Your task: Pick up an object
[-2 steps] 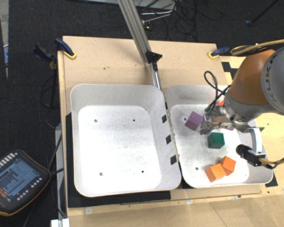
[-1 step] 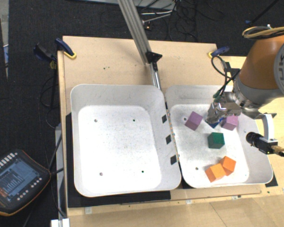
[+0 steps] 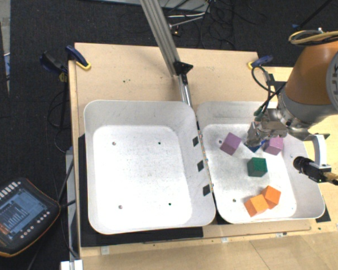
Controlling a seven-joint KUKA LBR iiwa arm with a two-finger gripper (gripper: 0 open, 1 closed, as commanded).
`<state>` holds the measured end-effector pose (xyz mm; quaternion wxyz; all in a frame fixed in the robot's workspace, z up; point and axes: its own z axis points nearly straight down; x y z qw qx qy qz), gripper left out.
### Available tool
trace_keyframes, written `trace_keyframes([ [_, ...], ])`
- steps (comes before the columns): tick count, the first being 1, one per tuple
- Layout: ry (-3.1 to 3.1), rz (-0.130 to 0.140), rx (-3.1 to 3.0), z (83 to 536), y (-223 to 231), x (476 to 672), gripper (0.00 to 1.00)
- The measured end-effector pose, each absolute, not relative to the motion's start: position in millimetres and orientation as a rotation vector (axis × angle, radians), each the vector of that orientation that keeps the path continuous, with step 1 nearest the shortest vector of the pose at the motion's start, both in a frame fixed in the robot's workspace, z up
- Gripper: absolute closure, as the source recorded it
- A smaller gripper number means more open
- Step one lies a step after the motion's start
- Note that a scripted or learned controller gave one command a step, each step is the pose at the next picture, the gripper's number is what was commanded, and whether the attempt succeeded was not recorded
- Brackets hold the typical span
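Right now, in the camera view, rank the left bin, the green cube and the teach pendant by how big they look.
1. Left bin, clearly largest.
2. Teach pendant, partly cut off at the frame edge and nearer the camera, so its look may flatter it.
3. Green cube, smallest.

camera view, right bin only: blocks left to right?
In the right bin: purple block → green block → pink-purple block. The two orange blocks overlap the green one's span, so they are left out. The tool sits between the purple ones.
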<state>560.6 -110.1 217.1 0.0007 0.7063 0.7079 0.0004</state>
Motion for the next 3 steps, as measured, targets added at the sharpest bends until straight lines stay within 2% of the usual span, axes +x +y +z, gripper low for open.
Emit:
trace_keyframes([
  [1, 2.229, 0.004, 2.212, 218, -59, 584.0, 1.00],
  [3, 2.230, 0.006, 2.212, 242, 44, 601.9, 1.00],
])
